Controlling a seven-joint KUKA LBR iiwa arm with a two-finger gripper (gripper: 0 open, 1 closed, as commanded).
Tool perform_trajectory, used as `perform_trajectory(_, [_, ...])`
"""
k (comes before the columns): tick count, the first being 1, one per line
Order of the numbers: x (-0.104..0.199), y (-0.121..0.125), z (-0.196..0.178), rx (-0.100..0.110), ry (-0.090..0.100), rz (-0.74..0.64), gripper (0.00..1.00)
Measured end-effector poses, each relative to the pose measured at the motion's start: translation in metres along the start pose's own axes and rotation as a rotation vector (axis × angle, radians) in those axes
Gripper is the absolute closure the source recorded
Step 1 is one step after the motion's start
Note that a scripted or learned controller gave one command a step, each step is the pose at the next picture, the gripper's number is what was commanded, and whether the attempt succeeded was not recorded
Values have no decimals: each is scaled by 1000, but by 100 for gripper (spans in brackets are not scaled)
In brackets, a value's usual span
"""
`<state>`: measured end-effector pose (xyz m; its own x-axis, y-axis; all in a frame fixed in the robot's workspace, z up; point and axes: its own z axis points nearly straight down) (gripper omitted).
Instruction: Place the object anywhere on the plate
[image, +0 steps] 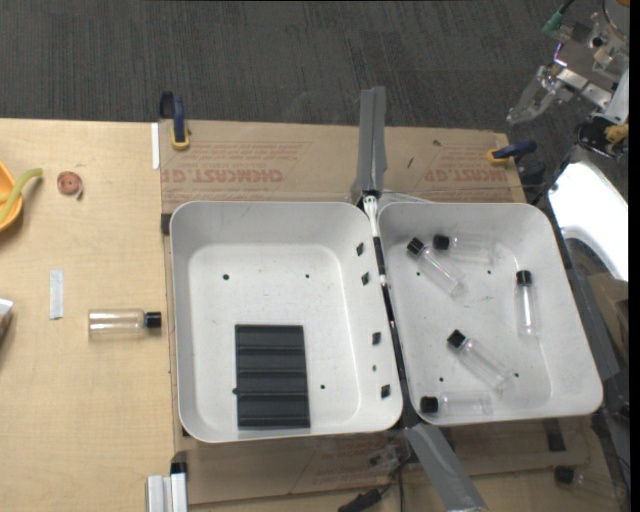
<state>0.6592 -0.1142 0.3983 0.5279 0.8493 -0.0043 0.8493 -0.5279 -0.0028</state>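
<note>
Gripper: mine (575, 60) is up in the far right corner, away from both bins. I can't tell how it is set.
Objects: little clear vials (438, 264) with black caps lie in the right bin (560, 300).
Plate: the dark ridged plate (271, 376) sits in the left bin (200, 300), nothing on it.
Left to do: everything. I must pick a vial and put it on the plate.

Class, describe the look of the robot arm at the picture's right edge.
The arm shows a smooth, rounded, pale grey-white shell. Above it sits a boxy silvery metal assembly with small dark parts; finer markings are too small to tell.
</note>
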Motion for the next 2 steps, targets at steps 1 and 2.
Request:
perform_trajectory(1, [-76,47,-42,0,1,-65,0])
perform_trajectory(2, [-12,6,-41,2,0,170,0])
